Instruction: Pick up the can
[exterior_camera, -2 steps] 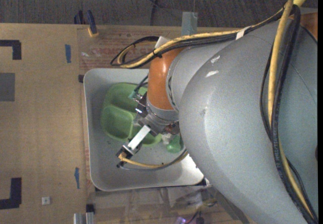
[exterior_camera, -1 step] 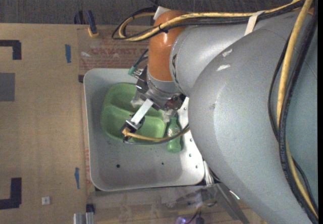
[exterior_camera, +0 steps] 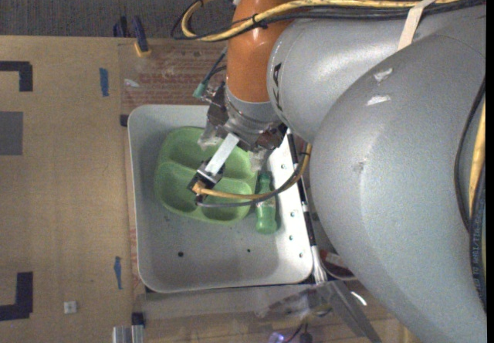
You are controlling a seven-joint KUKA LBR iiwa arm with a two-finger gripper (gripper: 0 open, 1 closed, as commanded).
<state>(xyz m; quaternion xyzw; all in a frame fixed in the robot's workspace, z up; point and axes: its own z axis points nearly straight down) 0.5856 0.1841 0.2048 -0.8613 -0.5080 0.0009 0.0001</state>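
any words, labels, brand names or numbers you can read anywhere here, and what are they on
Dark lettering on the grey arm, beside its orange band: cut off and slanted, not readable for certain.
Print on the reddish sheet behind the white bin: too blurred to read.
Green tray and green bottle: no text seen.
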